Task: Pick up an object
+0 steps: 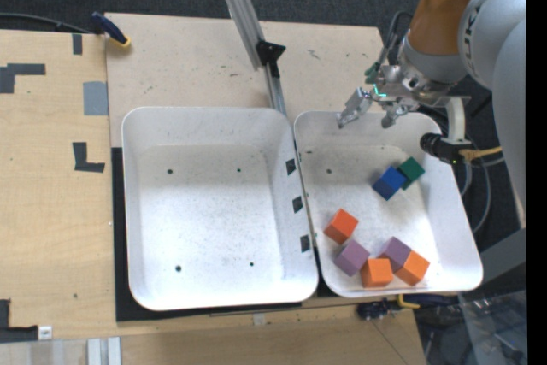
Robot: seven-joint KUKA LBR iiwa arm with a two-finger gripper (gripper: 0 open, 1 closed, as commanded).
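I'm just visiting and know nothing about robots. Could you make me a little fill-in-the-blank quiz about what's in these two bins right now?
1. All the blocks lie in the ____ bin as the camera sees it.
2. The green block touches a ____ block.
3. The number of orange blocks in that bin is ____.
4. The end effector, fingers spread and holding nothing, hangs over that bin's ____ edge.

Missing words: right; blue; three; far

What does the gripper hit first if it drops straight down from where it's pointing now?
Probably bare floor at the back of the right bin. The open gripper hangs over that bin's far edge, and the blue block and green block sit nearer the camera. Depth is unclear.
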